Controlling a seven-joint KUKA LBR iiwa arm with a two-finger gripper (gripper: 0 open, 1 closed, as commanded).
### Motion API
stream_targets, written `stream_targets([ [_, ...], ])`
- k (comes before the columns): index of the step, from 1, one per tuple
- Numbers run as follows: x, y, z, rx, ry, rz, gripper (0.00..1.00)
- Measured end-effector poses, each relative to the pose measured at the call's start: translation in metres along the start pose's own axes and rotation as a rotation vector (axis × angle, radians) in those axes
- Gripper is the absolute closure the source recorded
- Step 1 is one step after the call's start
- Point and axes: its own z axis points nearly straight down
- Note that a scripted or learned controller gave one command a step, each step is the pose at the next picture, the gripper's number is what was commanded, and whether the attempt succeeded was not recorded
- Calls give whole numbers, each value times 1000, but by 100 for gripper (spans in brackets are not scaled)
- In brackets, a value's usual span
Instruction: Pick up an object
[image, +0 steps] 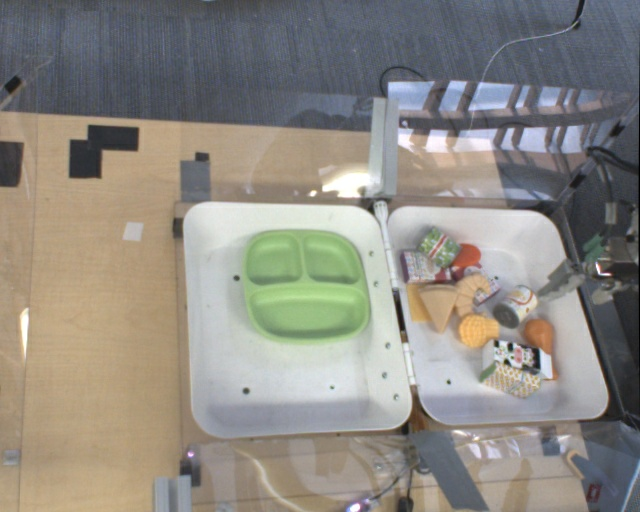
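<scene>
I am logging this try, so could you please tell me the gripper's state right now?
Grey two-finger gripper: over the right white bin, beside the small white can; open or shut cannot be told.

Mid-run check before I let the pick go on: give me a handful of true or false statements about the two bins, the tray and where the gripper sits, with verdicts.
1. The green tray lies in the left bin. True.
2. The toy food pieces are heaped on the green tray. False: they lie in the right bin; the tray's three compartments hold nothing.
3. The gripper is at the right bin's right side, near the small can. True.
4. The orange ball lies in the left bin. False: it is in the right bin, beside the patterned carton.
5. The gripper is over the green tray. False: it is over the right bin.
</scene>
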Motion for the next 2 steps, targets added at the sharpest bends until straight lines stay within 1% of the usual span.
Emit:
stream_targets([
  [1,17,57,92,2,1,254,0],
  [2,-10,59,181,-9,-1,181,0],
])
